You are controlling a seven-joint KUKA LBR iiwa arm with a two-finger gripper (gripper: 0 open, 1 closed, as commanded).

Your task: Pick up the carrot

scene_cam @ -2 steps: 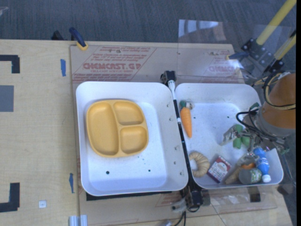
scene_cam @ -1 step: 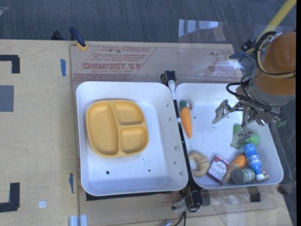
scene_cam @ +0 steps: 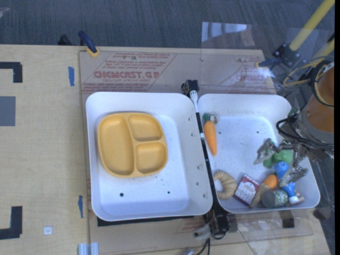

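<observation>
The carrot [scene_cam: 211, 136], orange with a green top, lies in the right bin [scene_cam: 239, 106] against its left wall, pointing toward the near side. My gripper [scene_cam: 281, 163] hangs over the right side of the same bin, well to the right of the carrot. Its two metal fingers [scene_cam: 264, 153] are spread open above a green toy [scene_cam: 284, 155] and a blue toy [scene_cam: 281, 169], and they hold nothing. The arm's orange band [scene_cam: 325, 108] is at the right edge.
Near the right bin's front lie a tan pretzel-like ring [scene_cam: 225, 184], a red packet [scene_cam: 246, 190], a small orange piece [scene_cam: 271, 181] and a grey can [scene_cam: 276, 198]. The left bin [scene_cam: 175, 195] holds a yellow divided plate [scene_cam: 133, 143]. A black divider [scene_cam: 201, 137] separates the bins.
</observation>
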